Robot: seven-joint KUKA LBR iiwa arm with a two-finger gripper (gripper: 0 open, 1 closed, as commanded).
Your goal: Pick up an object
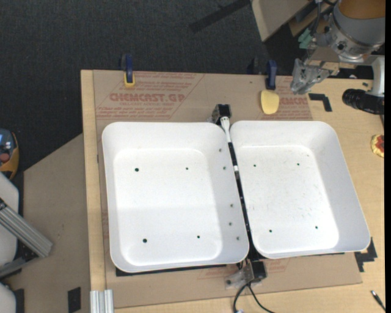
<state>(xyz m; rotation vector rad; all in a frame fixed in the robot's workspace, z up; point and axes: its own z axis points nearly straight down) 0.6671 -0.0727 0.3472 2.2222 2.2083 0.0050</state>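
Camera view | yellow object (269, 101) on bench, left of end effector (303, 80) | finger state unclear

Both bins are plain white: the left bin (116, 183) and the right bin (342, 177), each dotted with a few small dark spots. The bench (183, 98) is tan brown with faded red lettering. A pale yellow lump (269, 101) lies on it. Two clamps (127, 68) are blue with yellow. The tool (303, 79) is metallic grey, the arm (360, 18) grey with an orange band. The floor (55, 36) is dark grey.
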